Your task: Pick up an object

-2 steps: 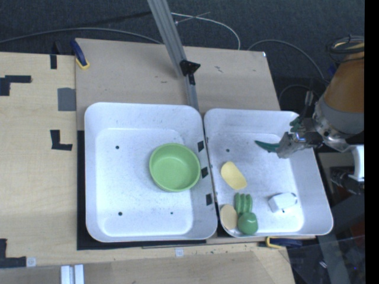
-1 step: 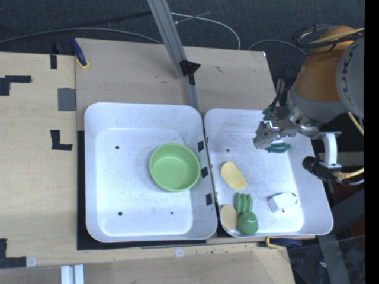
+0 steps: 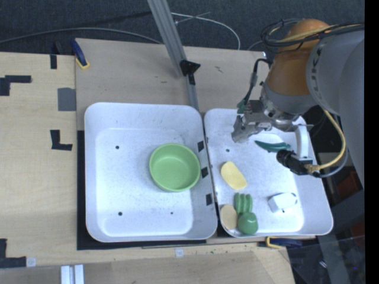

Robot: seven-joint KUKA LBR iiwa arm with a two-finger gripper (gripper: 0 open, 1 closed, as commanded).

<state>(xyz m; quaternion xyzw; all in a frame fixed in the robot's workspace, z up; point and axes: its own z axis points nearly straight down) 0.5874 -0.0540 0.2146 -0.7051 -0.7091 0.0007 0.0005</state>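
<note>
My gripper (image 3: 241, 132) hangs over the far part of the right bin (image 3: 219, 123), its metal fingers pointing down toward the bin floor, with nothing visible between them. A teal-green handled piece (image 3: 273, 146) lies just to its right, partly under the wrist. Nearer the front lie a yellow oval object (image 3: 233, 175), a green object (image 3: 244, 213), a tan round piece (image 3: 228, 215) and a small white object (image 3: 282, 202). A green bowl (image 3: 174, 167) rests in the left bin (image 3: 106, 176).
A grey metal pole (image 3: 170, 28) slants down to the seam between the bins at the back. Cables loop over the bench behind the right bin. The arm's orange band (image 3: 296, 58) and grey body occupy the right side.
</note>
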